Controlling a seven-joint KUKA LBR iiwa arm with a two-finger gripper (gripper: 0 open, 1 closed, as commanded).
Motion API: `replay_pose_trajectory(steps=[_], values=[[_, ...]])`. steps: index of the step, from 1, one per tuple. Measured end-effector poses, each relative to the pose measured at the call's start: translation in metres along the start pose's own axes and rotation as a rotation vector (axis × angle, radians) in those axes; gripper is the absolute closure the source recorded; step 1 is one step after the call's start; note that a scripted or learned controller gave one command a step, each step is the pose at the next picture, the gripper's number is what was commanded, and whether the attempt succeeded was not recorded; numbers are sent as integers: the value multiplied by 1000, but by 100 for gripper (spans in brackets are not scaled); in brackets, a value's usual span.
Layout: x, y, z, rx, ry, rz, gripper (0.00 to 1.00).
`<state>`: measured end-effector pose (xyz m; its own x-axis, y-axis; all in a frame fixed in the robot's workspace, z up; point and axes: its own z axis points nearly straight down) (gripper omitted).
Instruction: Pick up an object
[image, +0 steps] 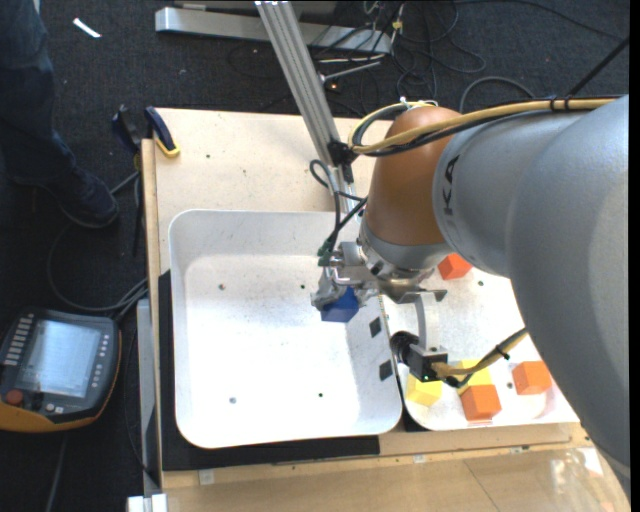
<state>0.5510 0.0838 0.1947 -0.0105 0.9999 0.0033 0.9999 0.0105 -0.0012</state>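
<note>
My gripper (336, 296) hangs over the right edge of the left white bin (200, 300), below the big grey and orange wrist. A small blue block (341, 307) sits between its grey fingers, and the gripper is shut on it. In the right bin (560, 405) lie three orange blocks: one (455, 267) beside the wrist, one (481, 400) near the front and one (531, 377) at the right. A yellow block (424, 392) lies at that bin's front left, partly behind a black cable end.
The arm covers most of the right bin. A slanted metal pole (300, 80) crosses the bench's back. A black and yellow clamp (152, 128) sits at the bench's back left corner. A teach pendant (55, 365) lies on the floor at left.
</note>
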Motion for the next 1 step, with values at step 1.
replay_pose_trajectory(steps=[1], values=[[-58,26,0,-3,-6,16,100]])
